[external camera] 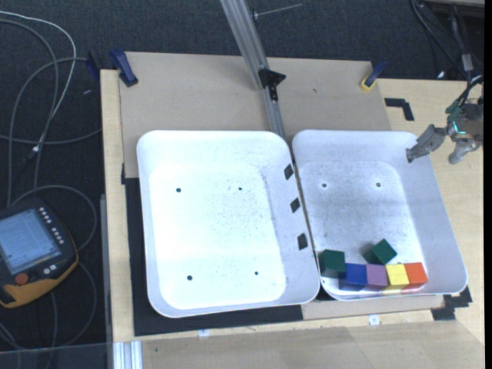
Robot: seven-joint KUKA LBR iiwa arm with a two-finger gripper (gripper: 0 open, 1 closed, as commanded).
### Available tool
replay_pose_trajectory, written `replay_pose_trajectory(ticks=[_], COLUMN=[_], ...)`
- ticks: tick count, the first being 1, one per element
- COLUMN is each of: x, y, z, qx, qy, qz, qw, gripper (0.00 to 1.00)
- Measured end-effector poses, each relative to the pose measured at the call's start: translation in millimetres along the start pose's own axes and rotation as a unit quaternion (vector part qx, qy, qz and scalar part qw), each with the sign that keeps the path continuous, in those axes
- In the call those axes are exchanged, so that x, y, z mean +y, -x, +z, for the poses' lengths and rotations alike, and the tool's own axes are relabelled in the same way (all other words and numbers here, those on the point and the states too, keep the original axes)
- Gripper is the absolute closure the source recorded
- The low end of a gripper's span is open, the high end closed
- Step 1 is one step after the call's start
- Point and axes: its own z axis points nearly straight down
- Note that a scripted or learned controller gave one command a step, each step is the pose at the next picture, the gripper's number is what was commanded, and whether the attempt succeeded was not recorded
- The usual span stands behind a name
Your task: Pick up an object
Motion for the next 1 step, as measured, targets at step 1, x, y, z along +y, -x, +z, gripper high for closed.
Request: replay_pose_trajectory(ticks=[1], x=[-3.1], y=[-51.6], z=[129.5], qx=[0.002], qy=[-0.004], qz=[-0.001], qw=[1.0], gripper=[0.0])
